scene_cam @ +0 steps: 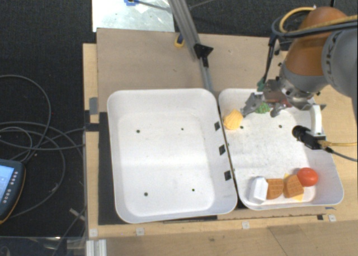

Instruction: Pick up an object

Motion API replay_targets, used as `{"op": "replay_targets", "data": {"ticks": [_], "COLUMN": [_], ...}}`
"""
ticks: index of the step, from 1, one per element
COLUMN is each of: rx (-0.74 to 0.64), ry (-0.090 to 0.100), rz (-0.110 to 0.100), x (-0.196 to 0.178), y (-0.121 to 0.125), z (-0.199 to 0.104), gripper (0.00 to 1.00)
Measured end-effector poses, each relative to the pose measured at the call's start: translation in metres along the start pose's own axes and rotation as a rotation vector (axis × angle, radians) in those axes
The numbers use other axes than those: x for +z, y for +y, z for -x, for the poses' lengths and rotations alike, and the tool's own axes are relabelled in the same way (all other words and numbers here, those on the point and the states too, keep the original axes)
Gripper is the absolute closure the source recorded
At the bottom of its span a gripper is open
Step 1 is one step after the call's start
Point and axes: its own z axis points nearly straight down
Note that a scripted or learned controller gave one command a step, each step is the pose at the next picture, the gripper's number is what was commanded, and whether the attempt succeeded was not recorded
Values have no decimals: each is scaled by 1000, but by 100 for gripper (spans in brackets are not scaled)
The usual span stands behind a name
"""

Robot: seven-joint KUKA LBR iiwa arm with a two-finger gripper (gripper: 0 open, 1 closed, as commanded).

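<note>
Right bin (330, 190): 4 items crowd front edge; yellow piece (233, 119) at left wall; claw (262, 107) beside it, grip unclear.

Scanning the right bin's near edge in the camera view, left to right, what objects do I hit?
White block → brown waffle-like piece → second brown piece on a yellow slab → red ball. The yellow lump lies apart, farther up the right bin near the gripper.
</note>
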Motion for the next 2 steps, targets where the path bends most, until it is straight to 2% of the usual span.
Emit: {"op": "replay_targets", "data": {"ticks": [1, 2], "rx": [1, 0], "ry": [0, 0], "rz": [-2, 1], "x": [61, 100], "y": [-6, -6], "z": [4, 4], "gripper": [0, 0]}}
